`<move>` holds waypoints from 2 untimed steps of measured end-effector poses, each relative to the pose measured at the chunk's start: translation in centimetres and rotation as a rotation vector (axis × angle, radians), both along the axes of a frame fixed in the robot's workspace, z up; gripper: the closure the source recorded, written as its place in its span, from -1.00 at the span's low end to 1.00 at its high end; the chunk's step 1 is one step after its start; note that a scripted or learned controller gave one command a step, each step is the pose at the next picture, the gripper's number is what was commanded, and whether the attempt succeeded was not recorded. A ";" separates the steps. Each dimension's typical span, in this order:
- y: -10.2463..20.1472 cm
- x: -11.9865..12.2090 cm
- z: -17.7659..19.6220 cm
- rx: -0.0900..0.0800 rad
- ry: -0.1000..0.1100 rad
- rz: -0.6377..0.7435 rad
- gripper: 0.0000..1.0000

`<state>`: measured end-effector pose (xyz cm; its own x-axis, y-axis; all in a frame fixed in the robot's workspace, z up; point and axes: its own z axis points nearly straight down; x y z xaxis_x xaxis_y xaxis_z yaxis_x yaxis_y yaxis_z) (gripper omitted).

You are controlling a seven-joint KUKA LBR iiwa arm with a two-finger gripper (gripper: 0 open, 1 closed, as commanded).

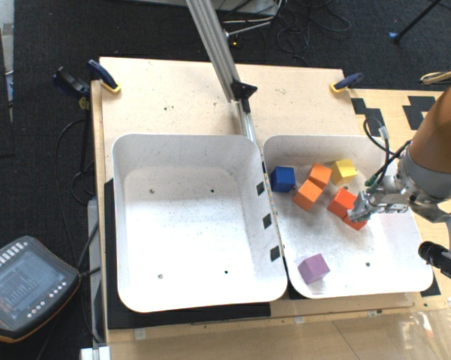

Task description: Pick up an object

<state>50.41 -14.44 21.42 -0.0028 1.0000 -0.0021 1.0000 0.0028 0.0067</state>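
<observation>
The red-orange block (345, 205) is lying in the right bin (405, 276), at the edge of a loose cluster, and the gripper (362, 210) is pressing down at its right side. Whether the jaws are apart or clamped, I cannot tell. The purple cube (313, 268) is sitting well apart, probably easier prey.

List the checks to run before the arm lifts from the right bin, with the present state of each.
1. Pincer down at the red block: ok, it sits at the block's right lower edge.
2. Red block actually gripped: cannot tell, the contact is hidden by the wrist.
3. Neighbours apart from the target: not ok, an orange block lies close on its left.
4. Blue block, yellow block and purple block off the lift path: ok, all stand apart.
5. All blocks inside the right bin: ok.
</observation>
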 end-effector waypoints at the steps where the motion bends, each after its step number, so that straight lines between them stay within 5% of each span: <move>1: 4.9 1.2 1.0 0.003 0.004 0.005 1.00; 2: 10.9 3.4 1.7 0.004 0.004 0.006 1.00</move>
